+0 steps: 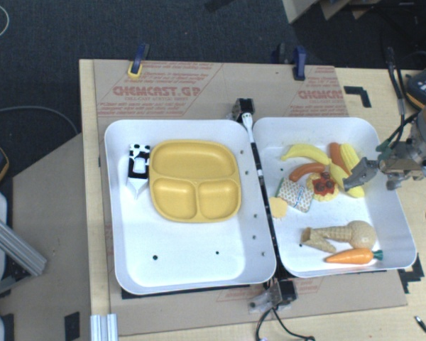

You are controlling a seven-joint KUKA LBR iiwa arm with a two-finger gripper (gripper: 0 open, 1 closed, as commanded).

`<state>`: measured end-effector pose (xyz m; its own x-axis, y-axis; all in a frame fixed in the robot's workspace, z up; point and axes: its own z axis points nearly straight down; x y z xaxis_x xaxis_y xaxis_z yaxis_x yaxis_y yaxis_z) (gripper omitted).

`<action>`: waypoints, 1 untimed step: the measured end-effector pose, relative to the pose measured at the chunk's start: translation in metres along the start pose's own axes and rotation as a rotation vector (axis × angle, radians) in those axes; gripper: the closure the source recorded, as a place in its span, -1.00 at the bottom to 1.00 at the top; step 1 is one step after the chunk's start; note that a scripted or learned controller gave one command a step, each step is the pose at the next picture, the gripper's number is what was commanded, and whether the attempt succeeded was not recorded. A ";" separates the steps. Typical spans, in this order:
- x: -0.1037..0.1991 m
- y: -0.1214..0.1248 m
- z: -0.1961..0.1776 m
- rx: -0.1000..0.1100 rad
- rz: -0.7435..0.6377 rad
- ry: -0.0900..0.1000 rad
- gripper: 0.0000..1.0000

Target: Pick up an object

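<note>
Reaching in from the right, the gripper (366, 173) hung over the right bin (394, 219) near its right wall, one grey finger slanting down-left toward the corn cob (351, 158); whether its fingers were spread or closed I could not tell, and nothing showed between them.

Toy food crowded the upper middle of that bin; the banana (304, 152) lay with its long axis roughly left to right, curving; the sausage (307, 170) lay below it, tilted up to the right; a small red piece (324, 185) sat just beside the gripper's finger, possibly touching it. Lower down, the ice-cream cone (339, 235) pointed its narrow end left, and the carrot (352, 256) lay nearly level just beneath it, its green end toward the right wall. Open white floor remained along the bin's top edge and lower left.

In the left bin (128, 261) a yellow divided tray (196, 180) lay, a small black-and-white object (138, 163) just beside its left edge.
</note>
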<state>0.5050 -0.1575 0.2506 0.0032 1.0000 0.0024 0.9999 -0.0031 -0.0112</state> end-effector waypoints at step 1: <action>0.000 0.002 -0.006 -0.012 -0.003 -0.003 -1.00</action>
<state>0.5073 -0.1574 0.2562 -0.0001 1.0000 -0.0003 1.0000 0.0001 0.0006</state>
